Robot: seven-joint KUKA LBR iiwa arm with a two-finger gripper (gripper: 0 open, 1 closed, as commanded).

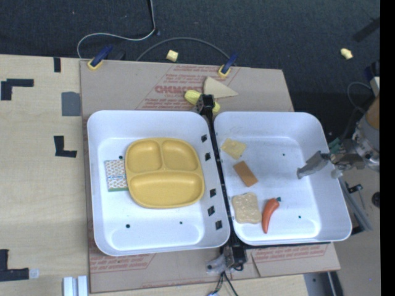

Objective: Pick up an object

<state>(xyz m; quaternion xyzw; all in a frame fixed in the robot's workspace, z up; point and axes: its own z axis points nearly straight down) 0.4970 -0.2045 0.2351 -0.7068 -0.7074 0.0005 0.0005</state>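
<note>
The right bin point(308, 125) holds a pale yellow wedge point(233, 148), a brown block point(245, 173), a tan cracker-like square point(246, 208) and an orange-red carrot point(270, 214). My gripper point(310, 165) reaches in over this bin's right rim, pointing left, with its tip hovering over bare white floor. It is well right of the brown block and above-right of the carrot, and touches neither. Nothing shows in its grasp.
The left bin point(99, 227) carries a yellow divided plate point(165, 172) with a small patterned box point(115, 174) against its left side. Black clips point(213, 193) run down the seam between the bins. Yellow scraps point(193, 95) and a tan wedge point(220, 89) lie on the cardboard behind.
</note>
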